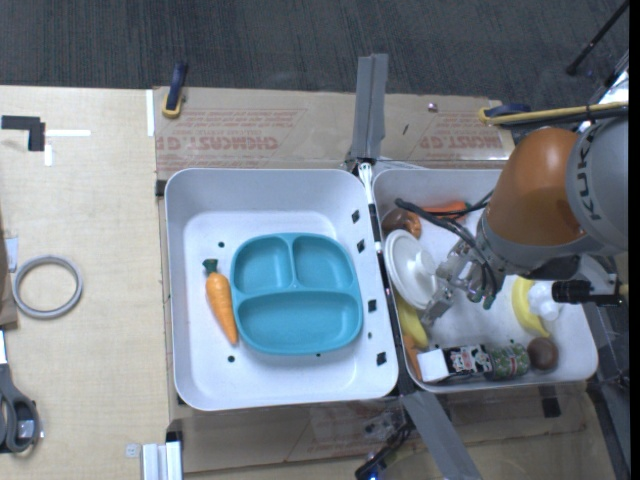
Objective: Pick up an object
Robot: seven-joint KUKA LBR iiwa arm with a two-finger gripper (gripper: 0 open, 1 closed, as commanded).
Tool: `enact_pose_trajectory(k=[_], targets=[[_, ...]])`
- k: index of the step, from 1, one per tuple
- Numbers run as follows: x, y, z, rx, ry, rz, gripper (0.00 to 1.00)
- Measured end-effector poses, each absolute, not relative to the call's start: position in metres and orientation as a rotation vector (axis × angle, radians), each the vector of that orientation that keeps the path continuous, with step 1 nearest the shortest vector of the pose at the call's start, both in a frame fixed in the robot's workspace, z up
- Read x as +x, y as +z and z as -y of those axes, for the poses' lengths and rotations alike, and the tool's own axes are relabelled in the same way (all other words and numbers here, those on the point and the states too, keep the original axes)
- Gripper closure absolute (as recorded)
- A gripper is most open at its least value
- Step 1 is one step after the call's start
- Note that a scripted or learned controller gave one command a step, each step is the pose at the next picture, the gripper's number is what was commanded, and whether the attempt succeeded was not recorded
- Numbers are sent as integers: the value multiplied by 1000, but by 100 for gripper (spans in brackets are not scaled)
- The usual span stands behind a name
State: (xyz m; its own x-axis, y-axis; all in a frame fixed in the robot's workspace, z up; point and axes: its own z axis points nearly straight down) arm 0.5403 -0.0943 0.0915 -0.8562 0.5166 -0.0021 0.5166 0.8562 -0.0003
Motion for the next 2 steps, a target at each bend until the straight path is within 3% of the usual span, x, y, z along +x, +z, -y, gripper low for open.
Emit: enact_pose_trajectory(k=[1, 2], targets=[[633, 93, 149, 903, -1, -3005, 0], [631, 92, 135, 889, -2, -3011, 0]])
